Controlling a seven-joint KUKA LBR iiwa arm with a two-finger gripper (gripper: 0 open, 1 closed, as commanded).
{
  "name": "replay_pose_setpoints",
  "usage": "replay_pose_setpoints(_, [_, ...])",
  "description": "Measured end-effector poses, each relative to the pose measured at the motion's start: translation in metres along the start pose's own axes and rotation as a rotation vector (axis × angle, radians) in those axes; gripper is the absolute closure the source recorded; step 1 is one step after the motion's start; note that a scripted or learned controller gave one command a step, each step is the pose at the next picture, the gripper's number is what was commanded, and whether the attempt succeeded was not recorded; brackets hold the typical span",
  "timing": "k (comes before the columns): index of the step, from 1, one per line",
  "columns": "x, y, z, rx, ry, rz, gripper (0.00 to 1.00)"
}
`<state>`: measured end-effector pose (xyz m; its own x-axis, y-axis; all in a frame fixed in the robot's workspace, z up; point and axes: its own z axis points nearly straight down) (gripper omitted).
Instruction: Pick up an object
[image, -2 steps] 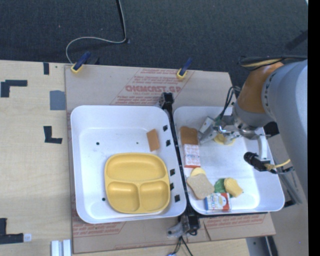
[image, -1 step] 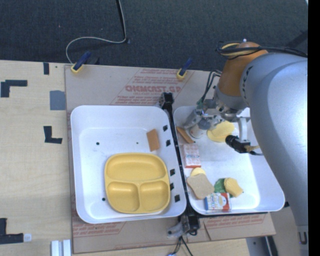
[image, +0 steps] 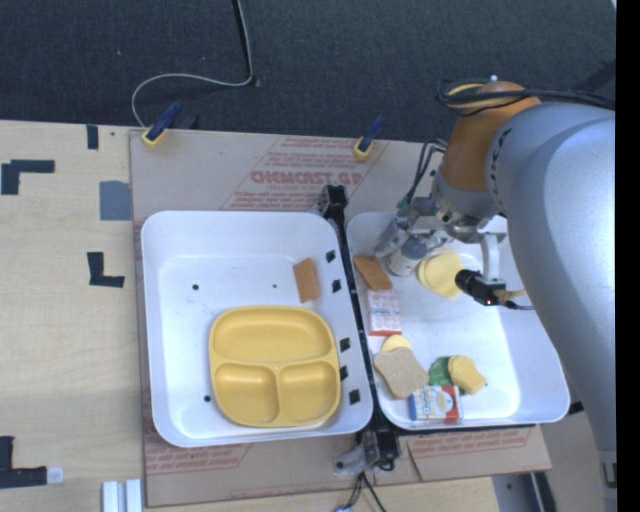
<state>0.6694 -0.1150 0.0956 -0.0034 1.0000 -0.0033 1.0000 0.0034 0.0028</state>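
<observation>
My gripper (image: 400, 248) hangs low over the far left part of the right bin (image: 530, 350). Just to its right lies a pale yellow round object (image: 440, 273), close to it or touching it; I cannot tell which. A brown cracker (image: 372, 272) lies just below and left of the gripper. Nearer the front of the same bin are a red and white packet (image: 384, 316), a slice of bread (image: 402, 372), a green piece (image: 440, 369), a yellow fruit (image: 467, 376) and a small carton (image: 434, 404).
The left bin (image: 160, 300) holds a yellow divided plate (image: 275, 366) and a small brown block (image: 306, 281). A black divider (image: 345, 290) runs between the bins. The grey arm (image: 560, 220) covers the right bin's far right side.
</observation>
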Motion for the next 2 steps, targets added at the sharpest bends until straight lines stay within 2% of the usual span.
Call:
replay_pose_setpoints(1, [0.024, -0.081, -0.088, 0.012, 0.004, 0.003, 1.0])
replay_pose_setpoints(2, [0.101, -0.063, -0.089, 0.004, 0.005, -0.005, 1.0])
